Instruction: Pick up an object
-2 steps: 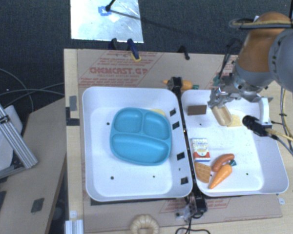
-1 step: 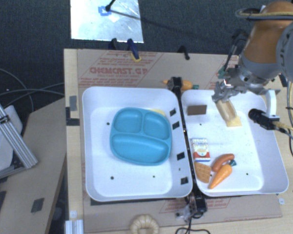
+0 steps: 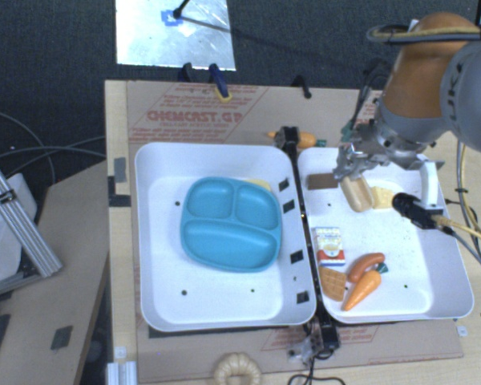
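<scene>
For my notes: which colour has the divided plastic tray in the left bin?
Light blue, camera view.

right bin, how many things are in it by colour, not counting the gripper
Orange: 2, the carrot and the sausage
Tan: 2, the bread roll and the cracker
Yellow: 1, the cheese slice
White with red: 1, the small carton
Brown: 1, the flat piece
Total: 7

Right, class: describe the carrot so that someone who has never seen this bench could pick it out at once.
Look at the right white bin, on the side the grey arm reaches from. Along its near edge lies a small cluster of toy food; the carrot is the orange, tapered piece pointing toward the bin's front-left corner. It lies just below the redder sausage and right of the square cracker.
</scene>
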`<state>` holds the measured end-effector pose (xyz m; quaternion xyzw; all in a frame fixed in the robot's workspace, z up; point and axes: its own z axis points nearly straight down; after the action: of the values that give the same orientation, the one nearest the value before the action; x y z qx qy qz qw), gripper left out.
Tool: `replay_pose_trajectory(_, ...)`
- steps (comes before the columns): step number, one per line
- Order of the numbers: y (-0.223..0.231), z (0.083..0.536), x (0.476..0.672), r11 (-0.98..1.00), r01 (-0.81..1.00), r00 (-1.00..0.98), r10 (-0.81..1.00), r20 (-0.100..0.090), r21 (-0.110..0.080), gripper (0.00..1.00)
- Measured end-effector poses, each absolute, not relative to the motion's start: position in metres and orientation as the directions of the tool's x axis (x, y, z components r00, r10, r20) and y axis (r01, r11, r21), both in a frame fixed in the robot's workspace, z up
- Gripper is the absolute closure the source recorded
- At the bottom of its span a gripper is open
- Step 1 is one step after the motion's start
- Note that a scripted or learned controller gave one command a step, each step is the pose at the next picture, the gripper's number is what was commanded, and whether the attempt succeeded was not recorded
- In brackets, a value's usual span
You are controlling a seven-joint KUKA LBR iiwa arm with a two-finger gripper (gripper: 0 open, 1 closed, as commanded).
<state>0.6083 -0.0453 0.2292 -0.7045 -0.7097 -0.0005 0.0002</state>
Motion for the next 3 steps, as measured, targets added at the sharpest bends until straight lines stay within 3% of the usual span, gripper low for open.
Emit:
replay_pose_trajectory(2,0.034,0.215,0.546,0.008,1.0,-0.008,1.0,0.002,-0.003,1.0)
replay_pose_trajectory(3,0.065,0.212,0.505,0.007,1.0,-0.007,1.0,0.001,-0.003,1.0)
